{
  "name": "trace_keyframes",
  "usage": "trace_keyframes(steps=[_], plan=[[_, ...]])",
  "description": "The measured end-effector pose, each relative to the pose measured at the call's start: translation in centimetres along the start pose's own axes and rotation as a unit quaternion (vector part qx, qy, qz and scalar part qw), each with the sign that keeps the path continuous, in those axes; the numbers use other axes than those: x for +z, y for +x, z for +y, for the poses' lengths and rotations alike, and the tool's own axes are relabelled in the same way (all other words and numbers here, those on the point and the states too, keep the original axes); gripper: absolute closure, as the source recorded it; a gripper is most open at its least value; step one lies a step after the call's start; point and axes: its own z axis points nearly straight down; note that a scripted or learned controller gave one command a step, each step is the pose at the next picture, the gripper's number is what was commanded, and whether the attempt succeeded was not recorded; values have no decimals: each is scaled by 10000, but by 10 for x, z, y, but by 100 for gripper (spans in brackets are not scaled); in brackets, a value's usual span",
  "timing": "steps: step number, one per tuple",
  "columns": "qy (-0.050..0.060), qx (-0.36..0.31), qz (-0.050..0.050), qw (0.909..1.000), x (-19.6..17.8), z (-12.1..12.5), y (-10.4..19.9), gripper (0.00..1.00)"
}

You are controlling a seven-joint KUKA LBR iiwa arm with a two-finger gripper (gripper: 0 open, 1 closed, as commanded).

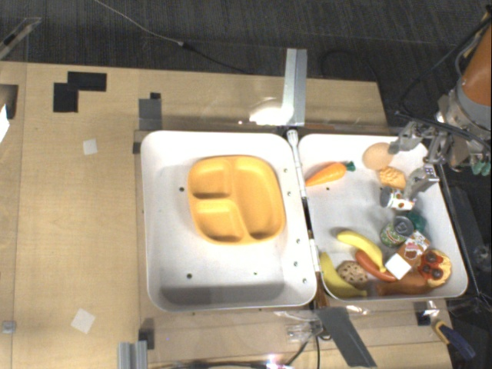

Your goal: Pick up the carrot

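The carrot (327,174) lay untouched near the top-left corner of the right-hand bin (350,214), tip angled toward the divider and green stub pointing right. The robot's pincer (416,162), its fingers spread and pinching nothing, hovered over the bin's far right side beside an egg-like item (376,156) and a pastry piece (391,177). A clean pick would likely call for travelling left across the bin, turning the fingers to straddle the carrot's narrow width, and closing mid-body, clear of the bin wall. A yellow tray (233,198) sat in the left bin.
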Motion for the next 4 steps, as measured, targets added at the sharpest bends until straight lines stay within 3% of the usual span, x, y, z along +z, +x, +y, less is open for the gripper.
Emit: trace_keyframes(steps=[1,2,3,4], plan=[[-14,970,31,9953,98,20,-54,0],[-6,2426,3,9701,145,18,-83,0],[-11,2109,-16,9775,196,56,-71,0],[11,1577,44,9875,197,52,-78,0]])
